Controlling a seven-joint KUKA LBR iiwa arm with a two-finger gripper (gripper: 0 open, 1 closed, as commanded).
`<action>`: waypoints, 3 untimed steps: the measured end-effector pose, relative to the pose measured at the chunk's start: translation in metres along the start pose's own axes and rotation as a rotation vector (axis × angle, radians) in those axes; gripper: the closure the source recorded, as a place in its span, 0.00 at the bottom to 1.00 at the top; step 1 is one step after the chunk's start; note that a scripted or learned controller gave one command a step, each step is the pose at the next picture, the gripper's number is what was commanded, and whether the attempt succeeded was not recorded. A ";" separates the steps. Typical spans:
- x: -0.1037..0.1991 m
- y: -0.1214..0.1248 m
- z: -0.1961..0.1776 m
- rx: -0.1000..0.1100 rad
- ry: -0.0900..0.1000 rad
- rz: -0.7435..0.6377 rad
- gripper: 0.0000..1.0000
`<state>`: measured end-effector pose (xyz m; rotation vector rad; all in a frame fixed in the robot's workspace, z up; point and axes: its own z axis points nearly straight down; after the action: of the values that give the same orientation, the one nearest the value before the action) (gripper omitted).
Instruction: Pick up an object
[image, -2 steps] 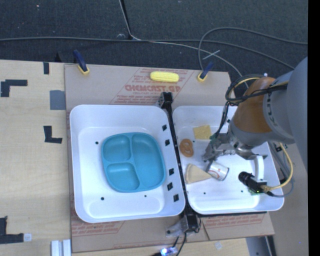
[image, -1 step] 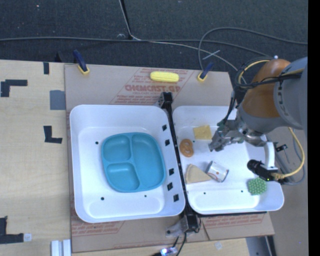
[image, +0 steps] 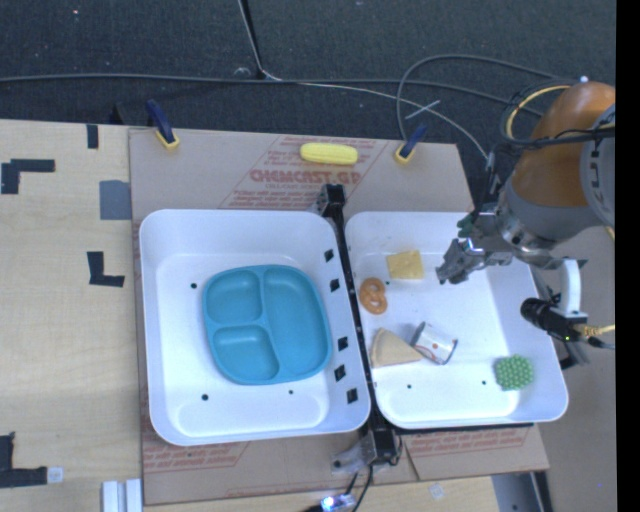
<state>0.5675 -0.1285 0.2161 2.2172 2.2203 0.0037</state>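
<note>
The right bin (image: 470, 405) holds several small objects: a yellow square piece (image: 405, 265), an orange round piece (image: 373, 296), a pale wedge (image: 394, 349), a small white-and-red can (image: 434, 343) lying on its side, and a green bumpy ball (image: 513, 373). My gripper (image: 456, 264) hangs over the upper right part of this bin, to the right of the yellow square piece. Nothing shows between its dark fingers.
The left bin (image: 180, 400) holds a blue divided plate (image: 267, 323). A yellow banana-shaped object (image: 328, 154) lies on the cardboard behind the bins, between two blue-and-yellow clamps (image: 160, 124). Cables run across the dark floor at the back.
</note>
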 end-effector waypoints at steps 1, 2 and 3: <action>0.000 0.000 -0.007 0.004 0.001 0.000 1.00; 0.050 0.000 -0.016 0.004 0.002 -0.004 1.00; 0.101 -0.002 -0.004 0.006 0.001 -0.003 1.00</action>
<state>0.5648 -0.0274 0.2201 2.2174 2.2263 -0.0020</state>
